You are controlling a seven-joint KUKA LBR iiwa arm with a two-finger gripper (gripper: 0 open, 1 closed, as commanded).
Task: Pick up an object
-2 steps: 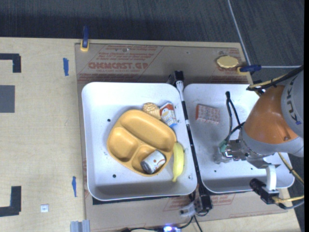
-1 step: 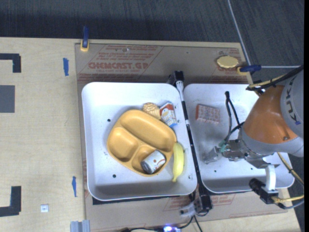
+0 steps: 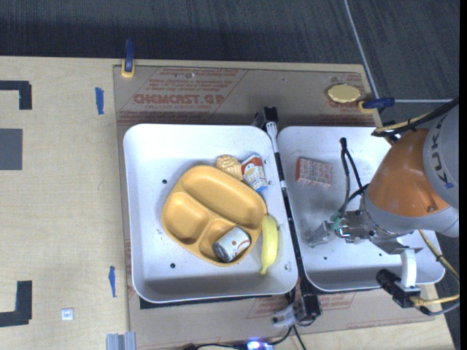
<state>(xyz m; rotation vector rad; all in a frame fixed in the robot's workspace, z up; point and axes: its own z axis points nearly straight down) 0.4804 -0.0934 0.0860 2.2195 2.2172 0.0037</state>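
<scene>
Camera view had the gripper (image 3: 319, 233) low in the right bin (image 3: 321, 275), fingers spread and holding nothing. Closest thing to pick was the small orange packet (image 3: 314, 171), well above the gripper in that bin.

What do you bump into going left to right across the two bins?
Yellow tray → can → banana → red-and-white packet → hand → orange band.

Yellow tray (image 3: 197, 195), yellow banana (image 3: 269, 243), white bins (image 3: 146, 195), red-and-white packet (image 3: 314, 171), orange-banded grey arm (image 3: 408, 184).
</scene>
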